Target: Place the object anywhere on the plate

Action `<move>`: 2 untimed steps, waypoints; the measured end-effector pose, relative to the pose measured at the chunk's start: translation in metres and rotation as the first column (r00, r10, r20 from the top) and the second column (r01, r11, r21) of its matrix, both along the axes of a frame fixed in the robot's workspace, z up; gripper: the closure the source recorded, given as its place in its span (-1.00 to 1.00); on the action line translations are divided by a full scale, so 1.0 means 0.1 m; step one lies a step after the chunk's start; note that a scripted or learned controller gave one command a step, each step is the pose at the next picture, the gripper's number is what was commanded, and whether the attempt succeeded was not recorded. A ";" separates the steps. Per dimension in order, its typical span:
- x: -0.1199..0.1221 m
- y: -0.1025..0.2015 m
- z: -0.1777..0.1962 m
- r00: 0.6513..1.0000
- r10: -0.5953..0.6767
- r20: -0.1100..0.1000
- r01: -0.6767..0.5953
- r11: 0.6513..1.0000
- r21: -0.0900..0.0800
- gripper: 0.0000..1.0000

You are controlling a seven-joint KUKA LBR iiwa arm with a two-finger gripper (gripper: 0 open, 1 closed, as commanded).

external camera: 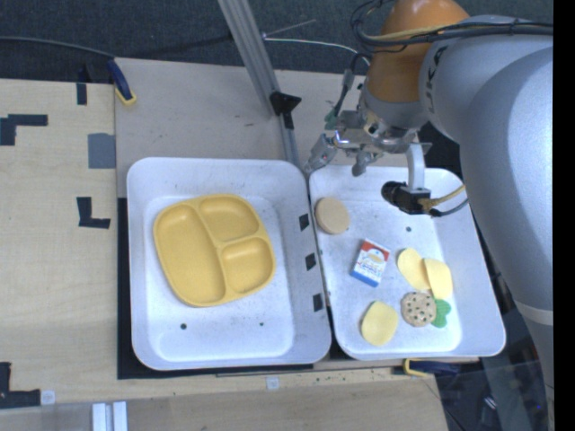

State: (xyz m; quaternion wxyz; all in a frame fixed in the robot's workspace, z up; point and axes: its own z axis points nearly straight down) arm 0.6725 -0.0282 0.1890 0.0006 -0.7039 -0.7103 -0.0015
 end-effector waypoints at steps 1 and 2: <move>0.01 0.72 -0.01 1.000 0.000 -0.002 0.000 1.000 0.000 -1.00; -0.24 1.35 -0.50 1.000 -0.002 -0.009 0.002 1.000 -0.002 -1.00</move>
